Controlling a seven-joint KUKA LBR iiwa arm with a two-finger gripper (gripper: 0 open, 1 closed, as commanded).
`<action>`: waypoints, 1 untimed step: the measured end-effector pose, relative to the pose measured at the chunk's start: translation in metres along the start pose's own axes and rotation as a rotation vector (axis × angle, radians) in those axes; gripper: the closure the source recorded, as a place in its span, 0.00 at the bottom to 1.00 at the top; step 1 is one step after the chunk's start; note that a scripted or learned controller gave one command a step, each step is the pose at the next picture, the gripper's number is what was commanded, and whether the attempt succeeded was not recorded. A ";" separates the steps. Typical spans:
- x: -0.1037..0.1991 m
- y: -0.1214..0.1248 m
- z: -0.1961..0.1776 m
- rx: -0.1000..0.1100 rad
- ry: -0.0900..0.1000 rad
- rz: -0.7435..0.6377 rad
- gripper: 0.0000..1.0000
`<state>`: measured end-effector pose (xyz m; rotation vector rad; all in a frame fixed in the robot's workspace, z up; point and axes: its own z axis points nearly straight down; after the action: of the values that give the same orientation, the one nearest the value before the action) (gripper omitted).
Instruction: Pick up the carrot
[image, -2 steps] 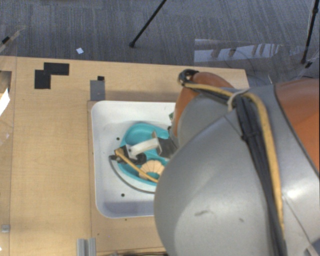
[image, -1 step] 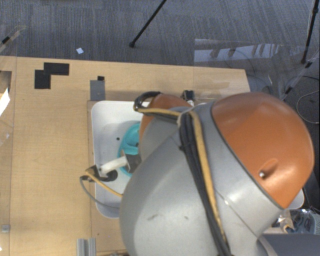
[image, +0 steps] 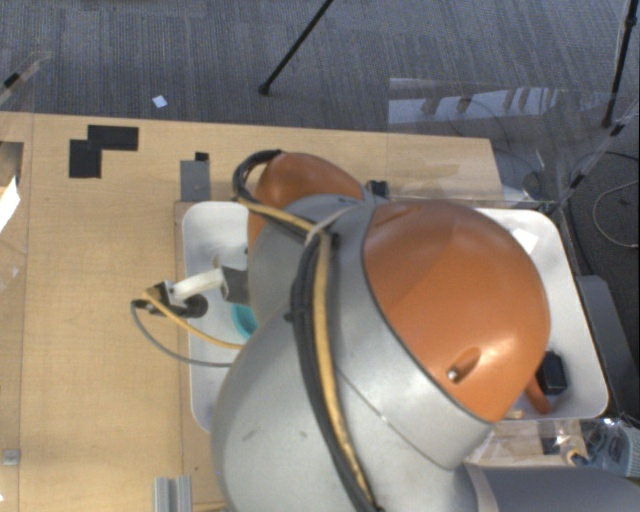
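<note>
**A:** What is going wrong here, if anything?

**B:** Starting on the left of the bench (image: 90, 300): the end effector (image: 232, 284) is hanging over the left bin (image: 205, 225), just beside one teal thing (image: 243, 321). The arm (image: 400, 330) is covering it, so I cannot tell if it is wide or narrow, or holding something.

**A:** And the carrot?

**B:** It is lying in the right bin (image: 545, 245), near the front right corner. I am seeing only a thin orange strip there, which is probably the carrot (image: 537, 398). It is well apart from the end effector, so a grasp made here is risking the teal thing, or nothing.

**A:** Other danger?

**B:** A black thing (image: 552, 375) is sitting just beside the carrot, close to the bin wall. A descent there is risking a push on the black thing or a bump on the wall.

**A:** The count?

**B:** I am counting two bins, one teal thing, one carrot and one black thing.
</note>
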<state>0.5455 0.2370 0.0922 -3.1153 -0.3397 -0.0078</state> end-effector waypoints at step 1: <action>0.024 0.040 0.001 0.043 -0.041 -0.034 0.00</action>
<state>0.5772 0.2035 0.0909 -3.0706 -0.3881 0.0623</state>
